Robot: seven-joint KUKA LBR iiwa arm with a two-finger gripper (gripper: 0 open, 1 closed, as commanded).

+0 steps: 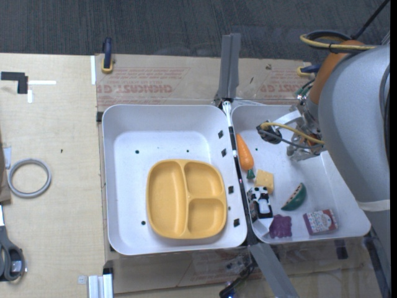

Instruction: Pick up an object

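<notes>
Arm: large rounded housing, smooth light grey, with a matte finish and a faint seam line curving across its lower portion. Orange band: visible above the wrist, partly covered by the grey shell. Yellow cable: loops over the top of the orange section; a second yellow-sheathed cable runs along the wrist hardware. Black cable: thin, leads away toward the upper corner. Gripper: dark metal brackets and small silver-grey fittings, compact, with exposed wiring; finer detail is too small to resolve.
</notes>
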